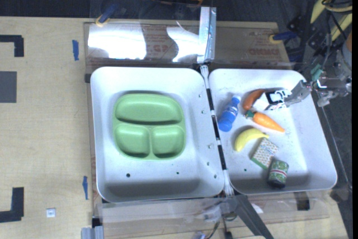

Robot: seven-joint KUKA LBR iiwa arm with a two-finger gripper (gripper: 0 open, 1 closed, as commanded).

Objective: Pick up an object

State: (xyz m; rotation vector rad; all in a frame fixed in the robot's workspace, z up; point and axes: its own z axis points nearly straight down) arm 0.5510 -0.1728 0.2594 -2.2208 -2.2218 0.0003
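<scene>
Approach step, by the look of it: nothing lifted yet.

Tool (299, 92) poised low over the far right part of the right bin (327, 168), entering across that bin's right rim. Open or closed: cannot tell at this size and slant. Nothing visibly gripped.

Closest candidate: a small black-and-white object (274, 98), just beside the tool on the side toward the bin's middle, possibly touching its tip, though too blurred to settle. Just past that, an orange piece (253, 99), and a little nearer the camera a carrot (267, 121), close to both. Farther out from the tool: a blue bottle (228, 115) against the bin's inner wall, a banana (248, 138), a patterned packet (264, 151) and a green can (278, 172), the last two well apart from the tool toward the bin's near edge. Far beyond all of these, across the divide, the left bin (100, 120) with a green divided tray (149, 124), both bins on a pale wooden tabletop (39, 120).

Next move, as a judgement: settle squarely over the black-and-white object, descend to the bin floor, close, then lift straight up. Calls for care with crowding, since the orange piece and carrot lie close enough to be nudged or caught as well. Calls also for clearance from the right rim on the way up.
</scene>
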